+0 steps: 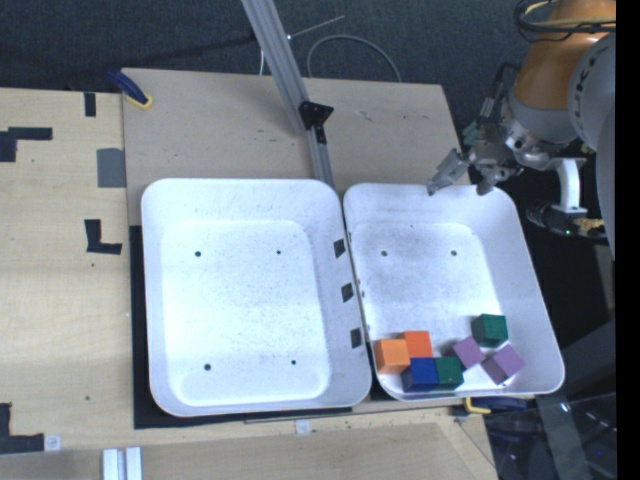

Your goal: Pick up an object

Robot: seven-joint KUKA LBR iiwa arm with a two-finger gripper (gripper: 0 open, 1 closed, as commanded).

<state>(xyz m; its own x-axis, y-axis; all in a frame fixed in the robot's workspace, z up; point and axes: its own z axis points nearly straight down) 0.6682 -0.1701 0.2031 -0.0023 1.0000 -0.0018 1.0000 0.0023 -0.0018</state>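
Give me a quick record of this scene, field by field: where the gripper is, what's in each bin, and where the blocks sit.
gripper: above the far rim of the right bin, holding nothing visible
right shallow white bin: small coloured blocks clustered at its near edge
blocks: orange cube, red-orange cube, blue cube, two green cubes, two purple cubes
left shallow white bin: only dark specks visible
task status: nothing picked up yet

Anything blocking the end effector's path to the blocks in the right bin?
Nothing visible. The end effector sits over the far rim of the right bin; bare bin floor lies between it and the blocks clustered at the near edge.
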